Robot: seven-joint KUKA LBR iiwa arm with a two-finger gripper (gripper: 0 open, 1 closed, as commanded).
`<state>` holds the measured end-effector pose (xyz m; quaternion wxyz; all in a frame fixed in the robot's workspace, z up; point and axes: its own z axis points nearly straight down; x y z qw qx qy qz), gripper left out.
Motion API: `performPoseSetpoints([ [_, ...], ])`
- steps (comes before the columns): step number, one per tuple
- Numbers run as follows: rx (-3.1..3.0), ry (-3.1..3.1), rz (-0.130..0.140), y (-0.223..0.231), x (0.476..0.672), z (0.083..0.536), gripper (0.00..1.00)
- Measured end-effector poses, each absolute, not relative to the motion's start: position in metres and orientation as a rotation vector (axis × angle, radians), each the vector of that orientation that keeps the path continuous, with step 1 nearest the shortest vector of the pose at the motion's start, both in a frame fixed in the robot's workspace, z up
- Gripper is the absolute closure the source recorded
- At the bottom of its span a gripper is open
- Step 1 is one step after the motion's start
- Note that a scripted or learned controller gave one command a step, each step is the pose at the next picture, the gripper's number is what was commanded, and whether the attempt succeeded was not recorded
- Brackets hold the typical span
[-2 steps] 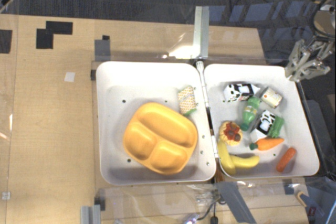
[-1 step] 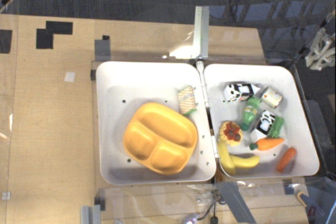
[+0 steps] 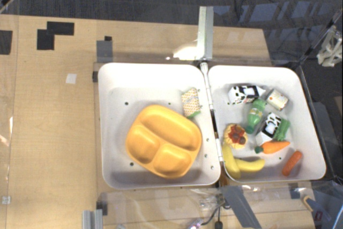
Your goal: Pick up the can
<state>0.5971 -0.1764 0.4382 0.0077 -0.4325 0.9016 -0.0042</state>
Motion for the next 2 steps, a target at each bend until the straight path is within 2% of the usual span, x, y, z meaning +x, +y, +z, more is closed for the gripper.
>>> performPoseSetpoints([
  [1, -1.975, 2.426, -0.016, -0.194, 0.627, 0.438, 1.00],
  [2, -1.785, 2.569, -0.015, -0.204, 0.634, 0.439, 1.00],
])
